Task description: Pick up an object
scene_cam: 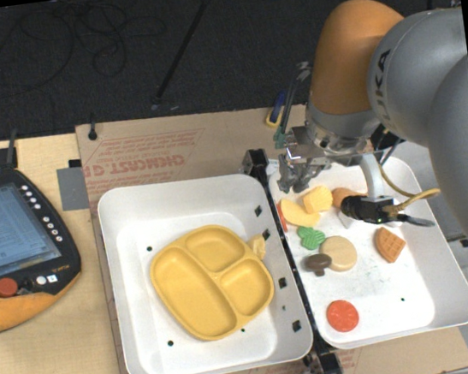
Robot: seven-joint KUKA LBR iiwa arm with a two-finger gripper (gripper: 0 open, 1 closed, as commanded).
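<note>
Yellow wedge (316,200) is located in the upper-left corner of the right bin (457,297), close to the wall shared with the left bin (141,324). Its long axis is seen running lower-left to upper-right in the camera view, with the broader end toward upper right. It lies flat. Plain yellow, blocky, cheese-like. Its lower-left end overlaps an orange slice (292,214).

Gripper (297,171) is positioned just above the wedge's upper-left side, over the bin's far-left corner. Nothing is seen held. Contact with the wedge cannot be confirmed, and whether the gripper is spread or closed cannot be told from this angle.

Other items in the right bin:
- green piece (311,237), just below the orange slice
- brown mushroom (317,262), touching a beige disc (341,252)
- waffle piece (389,245), off to the right
- red disc (343,315), apart near the front

A yellow divided tray (208,280) is seated in the left bin.
</note>
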